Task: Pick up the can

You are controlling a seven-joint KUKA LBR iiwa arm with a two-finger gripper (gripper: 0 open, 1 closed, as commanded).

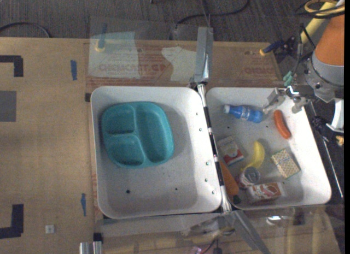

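On the table sit two white bins side by side. The left bin holds a teal divided plate, lying flat toward its upper left.

The right bin holds the clutter. The can lies near the lower edge, its round end facing up, touching the tip of a banana above it and a red carton just below and to its right. A carrot lies along the bin's left wall, just beside the can. A small red-and-white box sits above the carrot, and a patterned box lies right of the banana. A blue bottle lies on its side near the top, with an orange sausage to its right.

The tool hangs over the bin's upper right corner, between bottle and sausage, well apart from the can. Its fingers stand somewhat apart, with nothing between them.
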